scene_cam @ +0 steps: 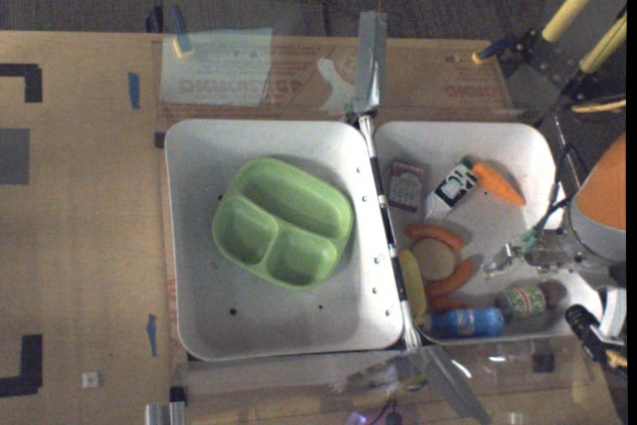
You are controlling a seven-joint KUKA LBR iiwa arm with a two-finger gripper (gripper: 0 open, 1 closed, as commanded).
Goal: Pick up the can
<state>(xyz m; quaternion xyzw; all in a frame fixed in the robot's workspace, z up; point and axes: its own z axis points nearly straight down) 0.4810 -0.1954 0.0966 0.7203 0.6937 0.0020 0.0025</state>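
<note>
A light green divided plate sits in the white left bin, while the white right bin holds an orange carrot, a blue bottle, a yellow banana and a green-and-red-labelled can.

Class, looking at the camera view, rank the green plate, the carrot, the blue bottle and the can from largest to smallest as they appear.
1. Green plate
2. Blue bottle
3. Carrot and can: they look alike, so left unranked.
</note>
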